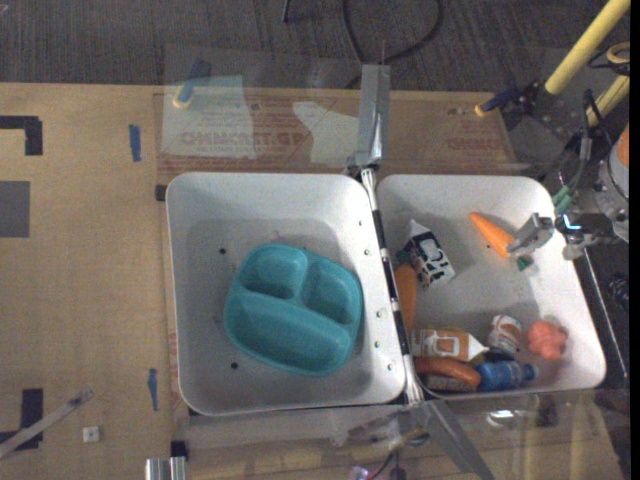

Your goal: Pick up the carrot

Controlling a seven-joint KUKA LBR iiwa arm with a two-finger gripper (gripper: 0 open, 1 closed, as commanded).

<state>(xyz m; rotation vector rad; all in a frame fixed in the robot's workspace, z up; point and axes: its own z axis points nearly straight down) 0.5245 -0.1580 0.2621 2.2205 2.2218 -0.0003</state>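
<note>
Near edge: blue bottle (505, 374) and sausage (448, 370) at front wall of right bin (590, 368).
Carrot (490, 233): rear of right bin, long axis diagonal, tip toward gripper.
Gripper (528, 240): I see it just right of carrot tip; open/closed I can't tell.
Next, my call: short shift left, align across axis.

A tan wooden bench top (80, 298) marked with strips of blue tape (134, 142) and black squares (22, 134). Beyond it lies dark grey carpeted floor (150, 18), crossed by a looping black cable (392, 13).
</note>
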